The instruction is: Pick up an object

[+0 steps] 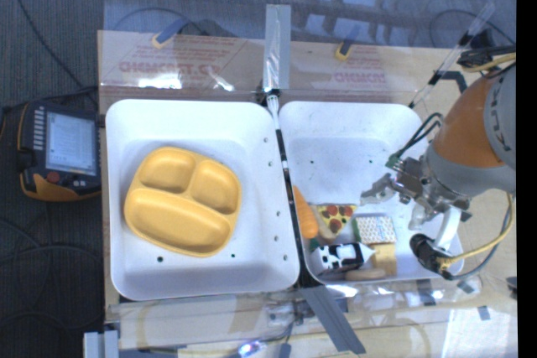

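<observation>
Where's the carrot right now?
The carrot lies in the right bin, against its left wall near the front, just left of the pizza slice and above the black-and-white cow toy.

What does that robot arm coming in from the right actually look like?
The arm is a rounded grey body with a broad orange band above the wrist. Its metal gripper is silvery grey with dark parts, and black and yellow cables loop around it.
</observation>
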`<state>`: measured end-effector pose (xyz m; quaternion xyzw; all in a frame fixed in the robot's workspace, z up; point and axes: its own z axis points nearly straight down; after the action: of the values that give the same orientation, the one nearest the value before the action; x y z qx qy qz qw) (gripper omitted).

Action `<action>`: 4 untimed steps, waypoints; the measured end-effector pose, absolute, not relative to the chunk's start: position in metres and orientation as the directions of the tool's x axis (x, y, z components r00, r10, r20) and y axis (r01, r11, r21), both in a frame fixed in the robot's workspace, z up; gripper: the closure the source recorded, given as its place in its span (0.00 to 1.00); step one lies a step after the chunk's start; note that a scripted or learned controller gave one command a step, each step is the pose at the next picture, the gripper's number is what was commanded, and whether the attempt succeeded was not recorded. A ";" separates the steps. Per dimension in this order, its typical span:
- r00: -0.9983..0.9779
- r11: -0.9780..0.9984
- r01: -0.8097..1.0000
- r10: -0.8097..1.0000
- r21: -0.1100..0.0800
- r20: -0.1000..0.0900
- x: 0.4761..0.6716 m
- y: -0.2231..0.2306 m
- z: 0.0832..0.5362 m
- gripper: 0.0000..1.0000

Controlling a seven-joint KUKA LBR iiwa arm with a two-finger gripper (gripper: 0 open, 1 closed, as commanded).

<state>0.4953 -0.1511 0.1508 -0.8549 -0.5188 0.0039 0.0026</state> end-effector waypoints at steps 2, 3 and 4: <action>0.460 -0.460 0.888 0.888 -0.015 -0.006 0.495 -0.150 0.157 1.00; 0.508 -0.508 0.861 0.861 -0.004 -0.006 0.484 -0.200 0.260 1.00; 0.506 -0.506 0.862 0.862 -0.011 -0.011 0.485 -0.199 0.266 1.00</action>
<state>0.4847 -0.1995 0.2663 -0.8679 -0.4968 0.0075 0.0019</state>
